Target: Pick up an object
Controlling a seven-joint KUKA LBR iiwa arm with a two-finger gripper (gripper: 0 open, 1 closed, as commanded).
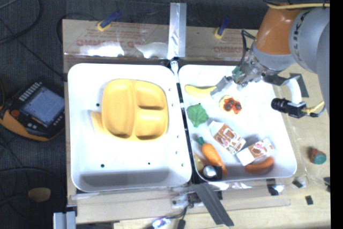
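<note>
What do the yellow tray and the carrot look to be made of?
Yellow tray: likely moulded plastic, smooth, with a soft sheen and rounded compartments. Carrot: probably a plastic toy, glossy and evenly orange, though the view is too coarse to be sure.

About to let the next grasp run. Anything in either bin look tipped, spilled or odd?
One thing: the yellow divided tray in the left bin lies upside down, compartments bulging upward. In the right bin, the carrot, two small cartons and banana lie loosely scattered; nothing looks spilled or damaged.
</note>
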